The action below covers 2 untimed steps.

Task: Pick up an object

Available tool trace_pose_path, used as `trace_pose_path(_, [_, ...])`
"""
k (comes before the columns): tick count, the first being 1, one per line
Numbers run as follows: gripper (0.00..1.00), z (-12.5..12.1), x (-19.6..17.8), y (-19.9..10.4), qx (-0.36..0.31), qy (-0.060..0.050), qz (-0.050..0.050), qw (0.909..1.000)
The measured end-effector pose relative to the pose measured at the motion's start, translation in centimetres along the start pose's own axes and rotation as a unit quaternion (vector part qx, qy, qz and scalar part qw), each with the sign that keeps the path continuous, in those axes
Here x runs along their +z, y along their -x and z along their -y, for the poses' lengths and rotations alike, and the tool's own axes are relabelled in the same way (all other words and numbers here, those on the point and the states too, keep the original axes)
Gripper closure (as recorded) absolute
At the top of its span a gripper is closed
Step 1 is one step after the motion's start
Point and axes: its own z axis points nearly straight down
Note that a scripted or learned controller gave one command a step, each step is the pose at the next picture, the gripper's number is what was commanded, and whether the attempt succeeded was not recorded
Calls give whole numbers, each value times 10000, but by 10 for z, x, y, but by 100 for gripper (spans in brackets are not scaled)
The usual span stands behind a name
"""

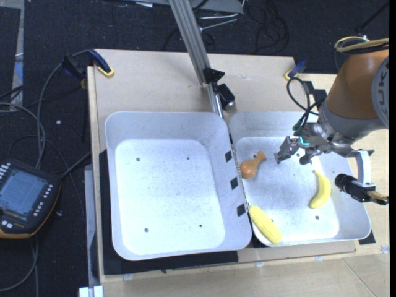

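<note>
Your arm (356, 94) comes in from the right and hangs over the right bin (352, 231). The gripper (289, 151) sits above the far half of that bin, and its jaws look spread apart with nothing between them.

Three things lie in the right bin:
- A brown pear-shaped object (251, 166), left of the gripper and close to the bin's left wall, with its thin neck pointing right and far. It is near the jaws, but you can see a gap; no contact.
- A banana (320, 190) in the right part of the bin, nearer than the gripper, lying roughly near-to-far with its curve bowing right.
- A yellow corn cob (265, 224) in the near-left corner, lying diagonally right against the wall shared with the left bin (124, 129).

All three rest on the bin floor, well apart from each other.

The bins stand side by side on the wooden tabletop (161, 79). A metal pole (193, 36) rises from the far edge between them. Left of the tabletop, a handheld pendant (23, 197) lies on the dark floor (43, 30).
</note>
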Motion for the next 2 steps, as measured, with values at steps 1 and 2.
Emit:
trace_pose_path(1, [0,0,0,0,0,0,0,10000])
trace_pose_path(2, [0,4,52,10,3,-20,-2,10000])
